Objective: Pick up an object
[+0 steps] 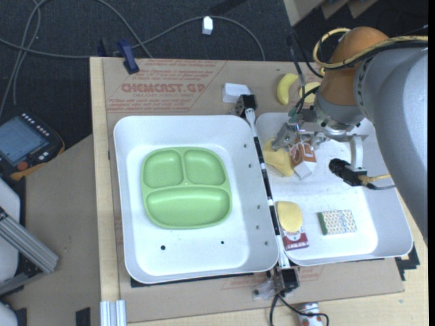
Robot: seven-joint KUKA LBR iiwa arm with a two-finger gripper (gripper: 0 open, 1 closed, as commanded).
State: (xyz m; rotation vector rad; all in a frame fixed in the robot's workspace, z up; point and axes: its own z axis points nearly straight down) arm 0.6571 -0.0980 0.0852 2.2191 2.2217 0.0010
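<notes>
The pincer (pixel 299 136) hangs over the clutter at the upper right; I cannot tell its state. Centre on one item (pixel 302 156) before closing.

Dark carpet (pixel 68 19) strewn with cables (pixel 156 29) surrounds the cardboard-topped bench (pixel 170 87).

Hidden and cut off around the right bin

The arm (pixel 397 94) covers the right bin's (pixel 380 240) far right corner and runs off the picture's right edge; its hand (pixel 302 133) is too cluttered to read.
</notes>
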